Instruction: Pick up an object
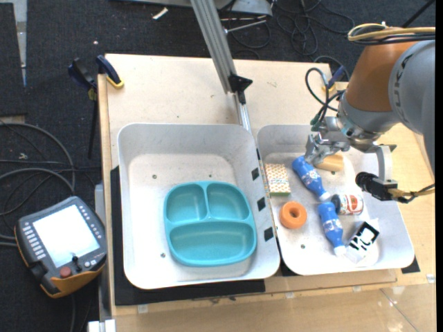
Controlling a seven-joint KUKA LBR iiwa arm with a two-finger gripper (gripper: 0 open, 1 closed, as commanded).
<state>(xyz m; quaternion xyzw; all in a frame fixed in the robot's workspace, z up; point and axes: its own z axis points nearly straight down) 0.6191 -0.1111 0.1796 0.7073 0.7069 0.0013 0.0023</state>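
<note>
In the right bin (297, 260) lie two blue bottles (309, 176) (330, 225), an orange ring (293, 214), a patterned green-and-white box (277, 178), a small red-and-white can (348, 204), a tan block (331, 162) and a black-and-white object (362, 238). My gripper (320, 146) hangs over the bin's back part, just above the upper blue bottle and next to the tan block. Nothing shows between its fingers.
The left bin (142, 151) holds a teal divided tray (208, 222). A metal pole (214, 37) slants down to the wall between the bins. A teach pendant (61, 244) lies on the floor at the left. Cables (322, 81) hang by the arm.
</note>
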